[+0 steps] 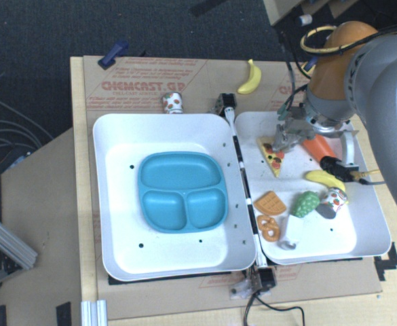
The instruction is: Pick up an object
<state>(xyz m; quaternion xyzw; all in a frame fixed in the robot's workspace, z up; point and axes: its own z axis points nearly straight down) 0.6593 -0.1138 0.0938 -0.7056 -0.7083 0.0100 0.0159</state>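
Desk, right bin: my end effector sits over the pizza slice, upper middle-right. Can't tell its opening or hold. Approach step; next, a grasp.

- Left white bin carries a blue three-compartment tray, sitting flat in the middle
- On the bare board behind the bins — a yellow banana, and a small patterned cup near the left bin's back rim
- Blue clip-like piece at the board's far left corner
- Dark carpet beyond, cables trailing at left
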